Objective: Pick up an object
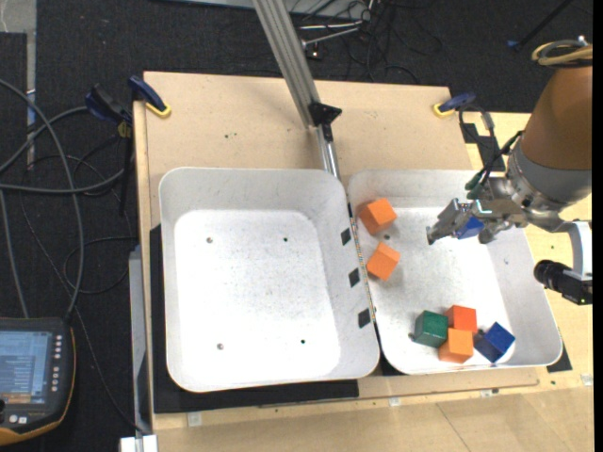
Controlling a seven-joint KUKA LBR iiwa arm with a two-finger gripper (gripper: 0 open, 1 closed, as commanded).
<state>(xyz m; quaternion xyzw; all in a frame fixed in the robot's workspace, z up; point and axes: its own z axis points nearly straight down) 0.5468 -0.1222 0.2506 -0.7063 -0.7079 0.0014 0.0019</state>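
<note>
The claw (450, 230) hangs over the right bin (528, 281), in its upper part. A blue object (468, 226) sits between its fingers; the claw is clenched on it. Two orange cubes (379, 215) lie to the left, well apart from the claw.

Arm (563, 130): one unit, entering above the right bin (528, 281). Upper segment rounded, orange-brown band, with grey housing directly below it. Wrist assembly metallic grey, with black brackets and a black cable run along its side nearest the bin's far rim. Gripper (452, 226): small, dark grey metal, with a blue part just behind the fingers. A white-and-black fitting sits beside the bin's right rim.
</note>
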